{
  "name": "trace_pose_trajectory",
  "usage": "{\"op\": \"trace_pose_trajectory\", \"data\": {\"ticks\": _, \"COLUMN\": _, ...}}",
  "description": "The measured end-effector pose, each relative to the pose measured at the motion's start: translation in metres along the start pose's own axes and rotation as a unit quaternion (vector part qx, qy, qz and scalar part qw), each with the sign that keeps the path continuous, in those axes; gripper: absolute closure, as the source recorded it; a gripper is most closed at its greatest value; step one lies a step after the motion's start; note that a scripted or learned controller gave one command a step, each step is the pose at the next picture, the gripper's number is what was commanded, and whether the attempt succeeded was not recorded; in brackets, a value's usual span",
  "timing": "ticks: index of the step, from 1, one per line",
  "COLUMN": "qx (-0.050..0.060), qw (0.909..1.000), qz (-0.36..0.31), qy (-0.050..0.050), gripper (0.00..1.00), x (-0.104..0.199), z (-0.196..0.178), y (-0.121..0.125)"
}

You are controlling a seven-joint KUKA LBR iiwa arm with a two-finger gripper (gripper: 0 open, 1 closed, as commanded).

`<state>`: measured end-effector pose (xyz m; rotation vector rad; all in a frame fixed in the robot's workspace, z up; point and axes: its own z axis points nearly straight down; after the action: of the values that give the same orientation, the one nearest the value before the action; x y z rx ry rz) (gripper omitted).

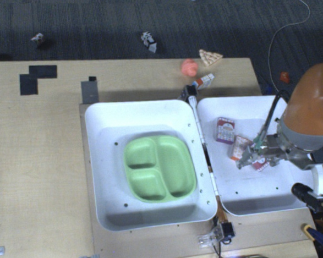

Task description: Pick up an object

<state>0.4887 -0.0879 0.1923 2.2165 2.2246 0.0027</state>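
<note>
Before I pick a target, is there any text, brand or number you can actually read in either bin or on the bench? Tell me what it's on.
None can be read.
Red-and-white packet in the right bin: printed pattern, too blurred to read.
Packet by the gripper: print too small to read.
Small tube on the bench: label blurred.
Green tray: no markings visible.

Arm (313, 109) cut off by right edge. Gripper (250, 157) blurred over red-and-white packet (241, 146); grasp unreadable. Small floor items (149, 41) too small to identify.
</note>
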Motion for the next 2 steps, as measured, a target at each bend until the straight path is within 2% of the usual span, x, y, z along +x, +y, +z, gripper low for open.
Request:
{"op": "trace_pose_trajectory", "data": {"ticks": 1, "qx": -0.004, "qw": 1.0, "qz": 0.001, "qy": -0.001, "gripper": 0.0, "x": 0.003, "z": 0.105, "y": 0.025}}
{"op": "trace_pose_trajectory", "data": {"ticks": 2, "qx": -0.007, "qw": 1.0, "qz": 0.0, "qy": -0.001, "gripper": 1.0, "x": 0.003, "z": 0.094, "y": 0.026}}
